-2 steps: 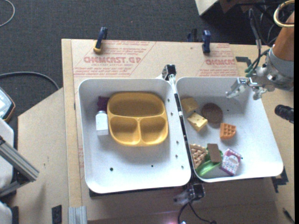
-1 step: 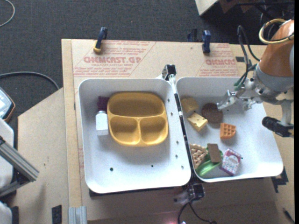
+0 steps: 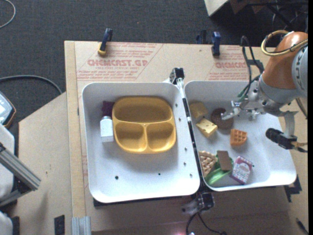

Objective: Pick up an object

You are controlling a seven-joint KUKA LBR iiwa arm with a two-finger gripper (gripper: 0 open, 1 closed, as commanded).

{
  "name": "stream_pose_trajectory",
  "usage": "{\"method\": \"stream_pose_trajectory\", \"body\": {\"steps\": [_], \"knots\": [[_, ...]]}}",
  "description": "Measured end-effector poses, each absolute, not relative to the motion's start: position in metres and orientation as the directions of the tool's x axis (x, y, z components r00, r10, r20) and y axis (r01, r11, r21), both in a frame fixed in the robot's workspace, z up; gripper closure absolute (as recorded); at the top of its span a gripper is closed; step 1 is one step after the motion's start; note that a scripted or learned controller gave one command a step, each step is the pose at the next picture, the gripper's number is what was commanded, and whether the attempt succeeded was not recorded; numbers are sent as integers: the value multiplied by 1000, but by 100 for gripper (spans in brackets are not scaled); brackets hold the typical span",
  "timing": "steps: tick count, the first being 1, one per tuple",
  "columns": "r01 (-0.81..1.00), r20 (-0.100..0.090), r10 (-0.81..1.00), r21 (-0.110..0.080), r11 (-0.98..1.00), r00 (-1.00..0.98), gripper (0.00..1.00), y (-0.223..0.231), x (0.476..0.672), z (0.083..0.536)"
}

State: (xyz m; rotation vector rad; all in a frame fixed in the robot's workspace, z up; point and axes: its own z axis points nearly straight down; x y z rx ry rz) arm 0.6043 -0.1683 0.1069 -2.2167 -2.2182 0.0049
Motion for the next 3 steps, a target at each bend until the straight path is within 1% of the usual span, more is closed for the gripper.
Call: {"method": "stream_pose_trajectory", "body": {"steps": [1, 2, 3], "knots": [[1000, 1, 1000, 0, 0, 0, 0, -168, 606, 86], [1000, 1, 1000, 8, 0, 0, 100, -168, 608, 100], [1000, -2, 1000, 7, 1, -1, 100, -162, 601, 155]]}}
